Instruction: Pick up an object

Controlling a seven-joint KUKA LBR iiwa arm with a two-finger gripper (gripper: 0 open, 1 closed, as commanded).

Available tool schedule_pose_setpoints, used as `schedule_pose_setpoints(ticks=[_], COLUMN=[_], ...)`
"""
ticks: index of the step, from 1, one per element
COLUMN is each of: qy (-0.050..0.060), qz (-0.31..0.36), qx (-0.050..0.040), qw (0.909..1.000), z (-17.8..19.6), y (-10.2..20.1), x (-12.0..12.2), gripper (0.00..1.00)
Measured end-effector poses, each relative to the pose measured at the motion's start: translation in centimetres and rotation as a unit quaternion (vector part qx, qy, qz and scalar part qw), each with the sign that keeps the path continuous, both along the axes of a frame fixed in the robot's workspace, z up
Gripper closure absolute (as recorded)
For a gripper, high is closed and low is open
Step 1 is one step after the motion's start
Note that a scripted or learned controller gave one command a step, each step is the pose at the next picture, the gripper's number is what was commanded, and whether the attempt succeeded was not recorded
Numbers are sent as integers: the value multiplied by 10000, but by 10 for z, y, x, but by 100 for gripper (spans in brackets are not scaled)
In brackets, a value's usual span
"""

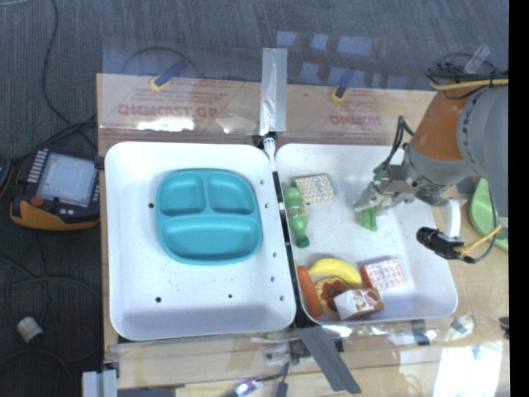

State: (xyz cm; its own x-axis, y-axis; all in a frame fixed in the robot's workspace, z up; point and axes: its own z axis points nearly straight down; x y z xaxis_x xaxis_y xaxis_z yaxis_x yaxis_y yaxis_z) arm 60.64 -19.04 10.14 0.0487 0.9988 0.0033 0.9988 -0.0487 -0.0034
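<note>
Green and small, an object (368, 217) sits at the tips of the gripper (374, 206) in the right bin (430, 300), seemingly pinched though hard to confirm, so lifting remains.

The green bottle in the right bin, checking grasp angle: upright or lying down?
Lying down. The green bottle rests lengthwise on the right bin floor, along the wall beside the left bin.

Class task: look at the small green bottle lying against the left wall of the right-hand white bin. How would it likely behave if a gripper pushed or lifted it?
The small green plastic bottle lies on its side, so a sideways push would probably roll it. It looks rigid and likely light. Its rounded, smooth-looking body might slip between fingers, and the right bin's wall beside it may crowd a grasp.
</note>
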Motion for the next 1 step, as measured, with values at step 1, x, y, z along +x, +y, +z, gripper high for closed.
schedule_pose_setpoints(ticks=[1], qy=[-7], qz=[-321], qx=[-21], qw=[9995], z=[94], y=[60], x=[-8], gripper=[100])
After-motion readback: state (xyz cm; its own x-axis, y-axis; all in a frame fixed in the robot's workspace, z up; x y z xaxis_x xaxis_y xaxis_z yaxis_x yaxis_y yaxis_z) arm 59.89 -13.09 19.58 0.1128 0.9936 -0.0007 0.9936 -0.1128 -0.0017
